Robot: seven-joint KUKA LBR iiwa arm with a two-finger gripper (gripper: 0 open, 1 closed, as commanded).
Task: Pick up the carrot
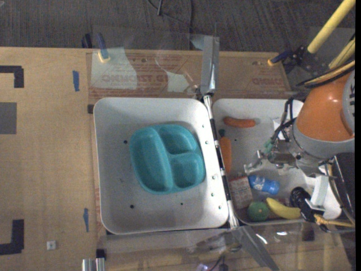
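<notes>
I see two white bins side by side on the wooden surface (45, 151). The left bin (113, 208) holds a teal divided plate (167, 158) with three compartments, lying near its middle.

The carrot (225, 154) lies in the right bin (248, 109), lengthwise along that bin's left wall, just beside the divider between the two bins. Near the bin's far edge lies a hot dog sausage (240, 122), orange-red and set crosswise. Toward the near edge of the right bin I see a small brown packet (241, 191), a blue can-like thing (264, 184), a green round fruit (259, 210) and a banana (282, 209) touching or just beside the fruit.

The arm (324, 120) reaches in from the right edge of the surface, its orange band over the right bin. The gripper (269, 154) hovers over the middle of the right bin, to the right of the carrot and apart from it. I cannot tell how wide it stands, and I see nothing held in it.
</notes>
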